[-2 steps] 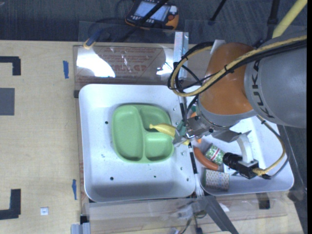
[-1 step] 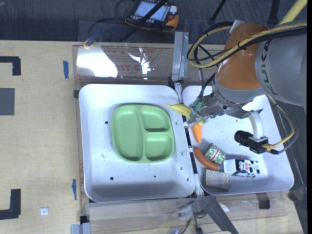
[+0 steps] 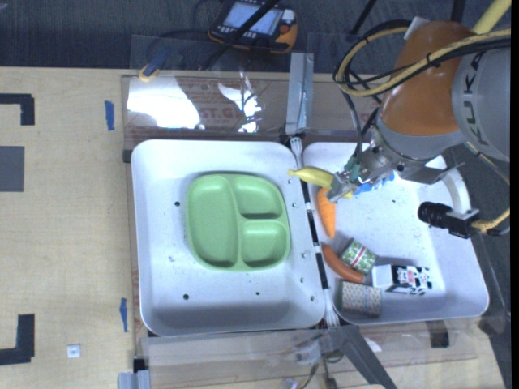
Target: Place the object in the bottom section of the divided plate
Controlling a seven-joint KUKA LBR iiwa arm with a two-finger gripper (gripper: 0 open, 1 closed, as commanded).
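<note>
The grey arm with the orange band (image 3: 422, 75) is seen reaching in from the right, over the right-hand shallow white bin (image 3: 454, 250). Its tool (image 3: 347, 181) is lowered at the upper left corner of that bin, just beside the divider between the two bins. The tip of the tool is seen close against the small yellow banana (image 3: 311, 176) and the upper end of the orange carrot (image 3: 326, 212); whether either is touched cannot be told. How far the tool is open cannot be told, and nothing is clearly seen held in it.

The banana lies at the bin's upper left edge, with the carrot just below it, running downward along the left wall. Further down, a second orange, carrot-like piece (image 3: 342, 266) lies slanted, with a small green and white can (image 3: 358, 257) just beside it. Near the lower edge of the same bin a small white and black carton (image 3: 408, 278) and a grey mesh-patterned block (image 3: 360, 298) are seen.

The light green divided plastic plate (image 3: 238, 220) rests in the middle of the left-hand white bin (image 3: 162, 282), well apart from the tool. Both bins stand on the pale wooden worktop (image 3: 57, 217)
</note>
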